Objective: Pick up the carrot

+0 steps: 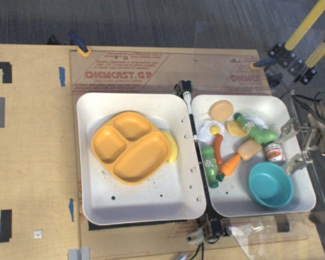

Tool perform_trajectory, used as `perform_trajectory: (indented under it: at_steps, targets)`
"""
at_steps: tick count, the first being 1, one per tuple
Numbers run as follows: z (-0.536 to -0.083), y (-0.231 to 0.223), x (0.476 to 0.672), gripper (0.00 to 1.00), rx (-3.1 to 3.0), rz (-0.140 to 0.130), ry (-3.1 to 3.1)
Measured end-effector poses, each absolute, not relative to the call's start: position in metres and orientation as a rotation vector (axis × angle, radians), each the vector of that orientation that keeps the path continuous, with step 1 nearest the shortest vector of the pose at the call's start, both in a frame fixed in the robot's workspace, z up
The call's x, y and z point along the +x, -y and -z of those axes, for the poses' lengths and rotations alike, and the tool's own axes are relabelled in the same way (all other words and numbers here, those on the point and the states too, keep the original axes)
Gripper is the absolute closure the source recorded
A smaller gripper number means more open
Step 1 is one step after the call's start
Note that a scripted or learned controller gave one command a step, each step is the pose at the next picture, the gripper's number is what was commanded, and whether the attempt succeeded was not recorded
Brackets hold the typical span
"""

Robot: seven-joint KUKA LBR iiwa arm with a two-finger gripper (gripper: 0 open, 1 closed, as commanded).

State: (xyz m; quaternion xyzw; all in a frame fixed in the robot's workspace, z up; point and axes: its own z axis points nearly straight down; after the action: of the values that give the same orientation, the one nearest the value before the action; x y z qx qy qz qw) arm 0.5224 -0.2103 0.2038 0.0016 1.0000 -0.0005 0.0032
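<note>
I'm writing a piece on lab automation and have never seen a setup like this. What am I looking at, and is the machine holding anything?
One camera looks down at a slant on a bench with two white bins. The left bin holds an orange divided plate. The right bin holds toy food: a carrot, green bottles, a small can and a teal bowl. At the right edge, thin metal parts are the robot's hand, just beside the can. Nothing visibly sits in it, and the carrot lies untouched in the bin.
</note>
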Motion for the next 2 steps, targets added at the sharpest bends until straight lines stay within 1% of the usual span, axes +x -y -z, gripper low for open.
perform_trajectory:
  at_steps: [1, 2]
  targets:
    - [-0.124, 0.170, 0.478, 0.00, 0.176, -0.006, -3.142]
    - [-0.189, 0.071, 0.502, 0.00, 0.026, -0.008, -3.127]
